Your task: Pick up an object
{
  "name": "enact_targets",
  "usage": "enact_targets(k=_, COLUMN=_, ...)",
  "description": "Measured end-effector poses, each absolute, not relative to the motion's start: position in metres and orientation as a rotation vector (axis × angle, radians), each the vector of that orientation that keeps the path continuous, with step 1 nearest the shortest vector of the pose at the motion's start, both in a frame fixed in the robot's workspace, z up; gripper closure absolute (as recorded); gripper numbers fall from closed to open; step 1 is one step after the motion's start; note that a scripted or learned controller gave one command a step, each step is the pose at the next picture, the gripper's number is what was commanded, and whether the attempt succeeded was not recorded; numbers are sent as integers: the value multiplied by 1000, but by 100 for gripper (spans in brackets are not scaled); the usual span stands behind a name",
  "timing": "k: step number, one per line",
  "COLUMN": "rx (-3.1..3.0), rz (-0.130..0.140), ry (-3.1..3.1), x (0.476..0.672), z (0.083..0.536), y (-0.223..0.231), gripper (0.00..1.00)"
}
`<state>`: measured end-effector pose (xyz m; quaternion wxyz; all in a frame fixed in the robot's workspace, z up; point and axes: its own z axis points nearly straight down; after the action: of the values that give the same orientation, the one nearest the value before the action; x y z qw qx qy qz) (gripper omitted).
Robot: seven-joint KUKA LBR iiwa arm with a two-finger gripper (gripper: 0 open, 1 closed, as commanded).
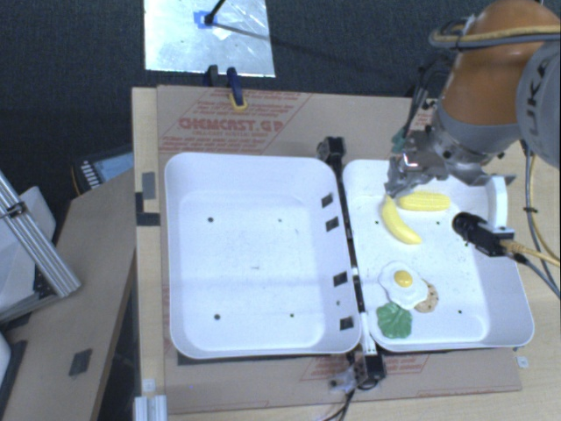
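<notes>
The grey arm with its orange band reaches in from the right, and its two-finger gripper hangs low over the far part of the right-hand shallow white plastic bin, just above the upper end of a yellow plastic banana. Whether the fingers are apart or together cannot be told from this angle, since the tips blur into the dark metal of the wrist. The banana lies on the bin floor, slanting from the gripper toward the near side, and a yellow plastic corn cob lies just beside it to the right, close under the wrist. Nearer the front edge of the same bin sit a toy fried egg with a yellow yolk, a small tan cookie-like piece touching its right side, and a green leafy plastic piece just in front of the egg. The left-hand shallow white plastic bin lies beside it on the bench.
</notes>
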<state>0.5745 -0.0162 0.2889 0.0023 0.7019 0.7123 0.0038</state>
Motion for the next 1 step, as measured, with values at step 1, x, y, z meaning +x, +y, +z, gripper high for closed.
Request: enact_targets(k=1, rx=2203, rz=18, ry=2230, x=554, z=394, y=51, gripper=100)
